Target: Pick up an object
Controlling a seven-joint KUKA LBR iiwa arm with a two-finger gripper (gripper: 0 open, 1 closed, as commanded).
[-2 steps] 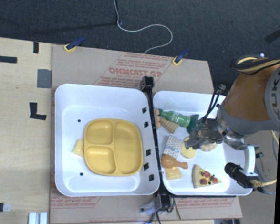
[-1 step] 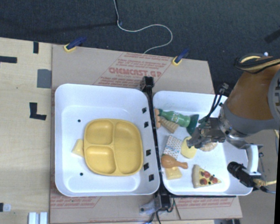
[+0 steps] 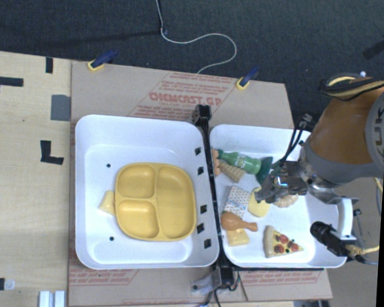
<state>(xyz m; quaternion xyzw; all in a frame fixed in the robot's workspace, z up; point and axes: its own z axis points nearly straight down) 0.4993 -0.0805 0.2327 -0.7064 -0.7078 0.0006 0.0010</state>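
Cardboard underlies two white bins. I cannot tell the gripper's [image 3: 268, 191] state; it hangs over a pale block [image 3: 260, 207] at the right bin's [image 3: 303, 256] centre. That block probably handles light and stiff; grasp its sides. Pizza [image 3: 279, 243] lies at five o'clock, bottle [image 3: 238, 162] at eleven. Left bin [image 3: 89, 175] holds a yellow tray [image 3: 156, 201].

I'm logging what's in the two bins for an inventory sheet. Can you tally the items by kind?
Divided yellow plate: 1
Green bottle: 1
Pizza slice: 1
Drumstick: 1
Yellow wedges or blocks: 3
Patterned cracker square: 1
Total: 8; anything under the pincer is hidden.
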